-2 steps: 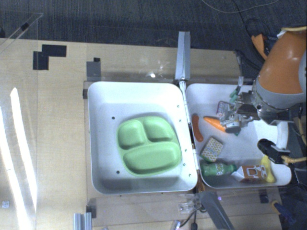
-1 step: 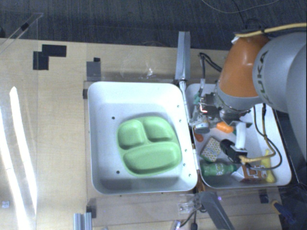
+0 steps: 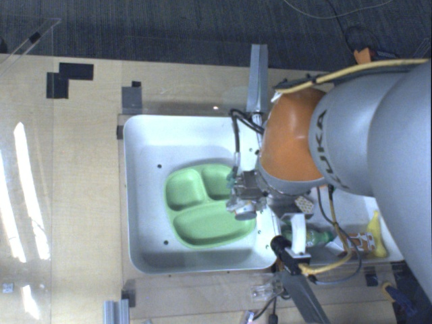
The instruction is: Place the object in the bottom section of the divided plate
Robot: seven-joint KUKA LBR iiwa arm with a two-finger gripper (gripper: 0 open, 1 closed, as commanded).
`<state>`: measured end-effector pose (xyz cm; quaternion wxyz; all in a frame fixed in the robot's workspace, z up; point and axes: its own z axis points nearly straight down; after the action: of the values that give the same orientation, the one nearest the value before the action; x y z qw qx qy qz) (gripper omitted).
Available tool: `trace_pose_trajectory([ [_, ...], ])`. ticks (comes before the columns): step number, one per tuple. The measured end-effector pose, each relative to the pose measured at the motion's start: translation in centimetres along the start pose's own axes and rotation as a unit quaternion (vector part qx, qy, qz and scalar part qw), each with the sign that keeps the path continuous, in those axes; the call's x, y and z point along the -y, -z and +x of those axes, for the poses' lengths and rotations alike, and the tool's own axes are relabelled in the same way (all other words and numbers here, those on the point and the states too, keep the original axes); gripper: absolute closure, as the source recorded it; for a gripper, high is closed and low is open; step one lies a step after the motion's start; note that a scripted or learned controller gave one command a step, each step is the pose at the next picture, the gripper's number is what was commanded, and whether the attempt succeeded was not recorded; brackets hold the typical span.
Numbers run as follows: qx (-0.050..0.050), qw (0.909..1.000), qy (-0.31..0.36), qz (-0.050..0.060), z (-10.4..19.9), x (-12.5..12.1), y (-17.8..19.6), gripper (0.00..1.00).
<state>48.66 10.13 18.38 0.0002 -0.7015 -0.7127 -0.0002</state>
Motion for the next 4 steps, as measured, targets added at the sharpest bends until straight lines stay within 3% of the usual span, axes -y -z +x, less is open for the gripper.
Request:
trace_pose_trajectory([
  [1, 0.0, 1.0, 0.002, -0.002, -6.6, 0.0, 0.4, 1.0],
  [2, 0.0, 0.9998, -0.019, -0.004, -2.6, -0.1, 12.0, 1.0],
  [3, 0.0, 0.9992, -0.04, -0.002, -0.1, -1.8, 11.6, 1.0],
  [4, 0.0, 0.9993, -0.038, 0.0, 1.2, -0.1, 3.3, 1.0],
])
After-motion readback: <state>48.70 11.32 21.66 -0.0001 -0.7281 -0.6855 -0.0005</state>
